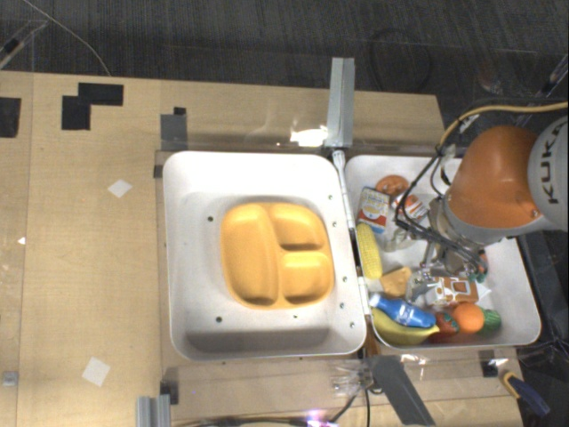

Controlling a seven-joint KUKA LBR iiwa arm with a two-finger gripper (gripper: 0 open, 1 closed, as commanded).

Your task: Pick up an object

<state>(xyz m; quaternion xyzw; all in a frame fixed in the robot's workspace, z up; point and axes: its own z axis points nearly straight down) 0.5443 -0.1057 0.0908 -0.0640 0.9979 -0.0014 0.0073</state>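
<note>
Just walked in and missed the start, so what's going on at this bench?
A grey KUKA arm with an orange band reaches into the right bin, its gripper low over a pile of toy food. Below it lie a corn cob, a banana, a blue packet, an orange and a small carton. Nothing is visibly held yet. The left bin holds a yellow divided tray.
</note>
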